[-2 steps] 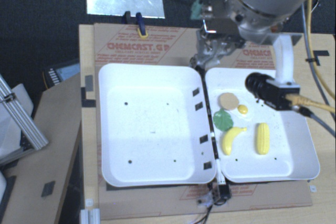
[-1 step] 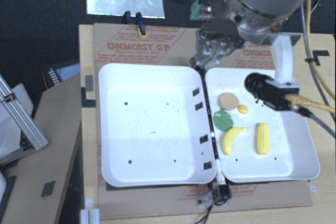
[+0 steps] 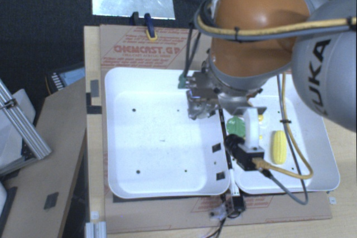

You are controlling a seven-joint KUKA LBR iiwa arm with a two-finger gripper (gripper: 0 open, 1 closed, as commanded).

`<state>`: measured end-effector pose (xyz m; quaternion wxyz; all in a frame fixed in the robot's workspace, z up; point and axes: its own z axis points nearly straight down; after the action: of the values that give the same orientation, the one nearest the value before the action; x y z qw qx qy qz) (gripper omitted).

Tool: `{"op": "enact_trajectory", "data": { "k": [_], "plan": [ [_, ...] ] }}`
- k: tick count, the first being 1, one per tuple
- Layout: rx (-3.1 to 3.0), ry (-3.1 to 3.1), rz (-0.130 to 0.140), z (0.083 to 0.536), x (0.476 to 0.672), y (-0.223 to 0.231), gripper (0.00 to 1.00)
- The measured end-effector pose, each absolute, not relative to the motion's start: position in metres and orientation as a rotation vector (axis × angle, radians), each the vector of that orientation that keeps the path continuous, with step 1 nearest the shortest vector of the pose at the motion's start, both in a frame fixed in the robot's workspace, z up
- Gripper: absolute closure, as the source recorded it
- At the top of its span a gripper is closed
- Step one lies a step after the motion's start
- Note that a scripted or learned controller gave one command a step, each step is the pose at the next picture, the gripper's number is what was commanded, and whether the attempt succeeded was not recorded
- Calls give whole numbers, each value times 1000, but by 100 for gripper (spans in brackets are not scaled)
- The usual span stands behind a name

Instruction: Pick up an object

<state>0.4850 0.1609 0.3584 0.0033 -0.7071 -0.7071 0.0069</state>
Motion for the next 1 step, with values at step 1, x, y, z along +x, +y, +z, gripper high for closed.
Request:
{"op": "enact_trajectory", "data": {
  "k": [1],
  "plan": [
    [-2234,-2222,-18,469,504,96,100]
  ]
}}
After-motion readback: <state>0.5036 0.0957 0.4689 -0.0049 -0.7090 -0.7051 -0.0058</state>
